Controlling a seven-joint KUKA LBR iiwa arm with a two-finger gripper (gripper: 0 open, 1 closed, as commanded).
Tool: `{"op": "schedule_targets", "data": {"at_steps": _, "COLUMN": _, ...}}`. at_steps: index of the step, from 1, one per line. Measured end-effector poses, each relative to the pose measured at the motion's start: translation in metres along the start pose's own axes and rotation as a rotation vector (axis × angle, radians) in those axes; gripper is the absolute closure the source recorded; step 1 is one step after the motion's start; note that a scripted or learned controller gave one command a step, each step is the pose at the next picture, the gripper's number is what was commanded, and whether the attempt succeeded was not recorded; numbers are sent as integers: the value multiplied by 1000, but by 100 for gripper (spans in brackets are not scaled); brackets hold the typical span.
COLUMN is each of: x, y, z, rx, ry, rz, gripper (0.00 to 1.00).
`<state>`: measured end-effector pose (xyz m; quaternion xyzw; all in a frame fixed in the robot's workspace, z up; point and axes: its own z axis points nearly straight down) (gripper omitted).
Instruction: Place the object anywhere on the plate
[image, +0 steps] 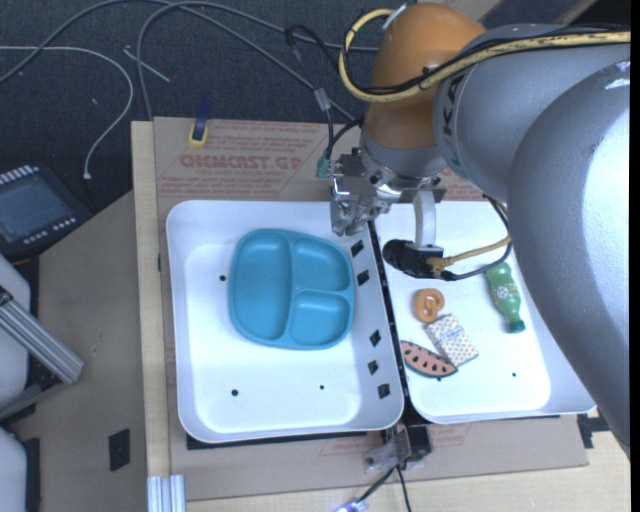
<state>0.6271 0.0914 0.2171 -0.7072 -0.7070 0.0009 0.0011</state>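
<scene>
1. Camera view: pretzel (429, 304), cracker packet (453, 338), watermelon slice (428, 359), green bottle (505, 294) lying in right bin (530, 385).
2. Blue plate (291, 289) in left bin (200, 330).
3. Pincer (352, 218) above bin divider; grip state indiscernible.

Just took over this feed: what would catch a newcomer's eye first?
The big grey arm with its orange band fills the upper right, its gripper above the seam between the bins. A blue divided plate sits in the left bin. The right bin holds a green bottle, pretzel and watermelon slice.
</scene>
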Motion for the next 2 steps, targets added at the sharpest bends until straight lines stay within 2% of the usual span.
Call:
{"op": "schedule_targets", "data": {"at_steps": 1, "x": -4, "y": -4, "z": -6, "rx": -1, "ry": 0, "rz": 0, "gripper": 100}}
{"op": "schedule_targets", "data": {"at_steps": 2, "x": -4, "y": -4, "z": -6, "rx": 0, "ry": 0, "rz": 0, "gripper": 0}}
